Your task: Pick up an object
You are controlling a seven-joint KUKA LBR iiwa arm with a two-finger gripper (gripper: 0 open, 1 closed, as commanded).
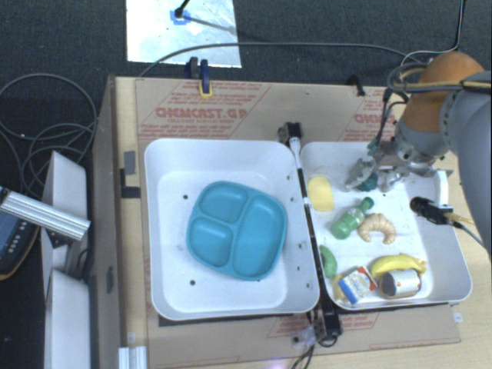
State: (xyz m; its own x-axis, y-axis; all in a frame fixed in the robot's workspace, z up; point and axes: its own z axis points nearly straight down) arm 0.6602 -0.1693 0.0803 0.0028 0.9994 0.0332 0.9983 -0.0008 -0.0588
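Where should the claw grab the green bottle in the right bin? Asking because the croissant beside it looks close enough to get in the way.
Probably across the green bottle's body, from above. It lies on its side, cap toward the upper right, so the long body gives two opposed flanks. Set the fingers across its width; the croissant lies off to its right, near the cap end, so stay toward the bottle's lower-left half.

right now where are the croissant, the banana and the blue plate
croissant [377, 227], camera view, middle of its curved body
banana [397, 264], camera view, middle of its peel
blue plate [235, 229], camera view, central divider ridge
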